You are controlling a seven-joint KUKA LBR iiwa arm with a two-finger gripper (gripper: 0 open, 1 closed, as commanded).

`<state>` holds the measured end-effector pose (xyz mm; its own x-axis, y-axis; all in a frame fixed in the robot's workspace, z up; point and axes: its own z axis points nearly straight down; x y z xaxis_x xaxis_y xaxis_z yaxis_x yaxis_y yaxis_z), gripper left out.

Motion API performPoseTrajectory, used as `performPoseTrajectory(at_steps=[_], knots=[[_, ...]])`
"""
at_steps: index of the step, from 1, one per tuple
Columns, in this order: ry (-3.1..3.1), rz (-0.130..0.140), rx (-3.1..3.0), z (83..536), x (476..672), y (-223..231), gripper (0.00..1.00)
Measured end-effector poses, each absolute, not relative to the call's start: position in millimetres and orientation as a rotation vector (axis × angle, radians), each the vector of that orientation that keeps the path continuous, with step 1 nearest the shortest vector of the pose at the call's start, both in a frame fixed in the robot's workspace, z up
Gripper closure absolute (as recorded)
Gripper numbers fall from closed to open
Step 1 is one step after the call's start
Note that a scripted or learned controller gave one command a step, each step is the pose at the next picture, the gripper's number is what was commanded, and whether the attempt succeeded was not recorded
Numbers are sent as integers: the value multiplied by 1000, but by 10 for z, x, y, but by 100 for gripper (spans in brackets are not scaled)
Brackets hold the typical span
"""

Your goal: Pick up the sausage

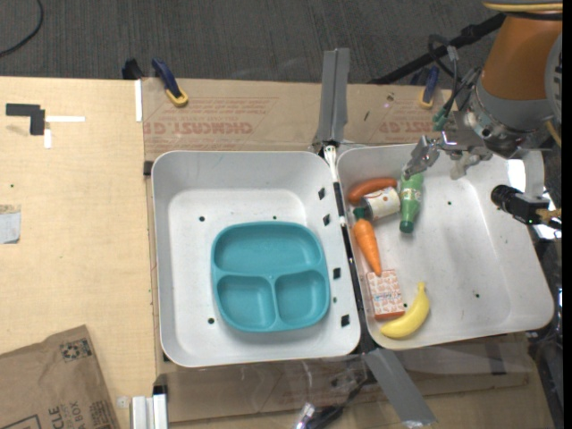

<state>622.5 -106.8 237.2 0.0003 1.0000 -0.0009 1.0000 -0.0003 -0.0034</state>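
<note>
Lying nearest the camera in the right bin [500, 302], a yellow banana [407, 315] curves along the front left corner, just beside a small red-and-white carton [384, 293]. Above the carton an orange carrot [366, 244] runs along the bin's left wall. Across the divider, the left bin [179, 239] carries a teal divided plate [268, 275] with three compartments. Farther back in the right bin sit a small white-labelled bottle [382, 205] and a green bottle [411, 202], side by side. The sausage [370, 189], reddish orange, lies just behind the white-labelled bottle, near the bin's back left corner, with nothing gripping it. The gripper [418, 159] hangs over the back of the right bin, right above the green bottle's top and a little to the right of the sausage; how far its fingers are spread cannot be made out. Beyond it rises the arm [527, 52] with its orange band.
</note>
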Motion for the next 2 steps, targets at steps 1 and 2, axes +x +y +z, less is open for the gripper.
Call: performPoseTrajectory(at_steps=[1, 2], knots=[[-2268, 5, -2171, 2051, 6055, -950, 0], [-2322, 3, -2116, 1901, 6588, -141, 0]])
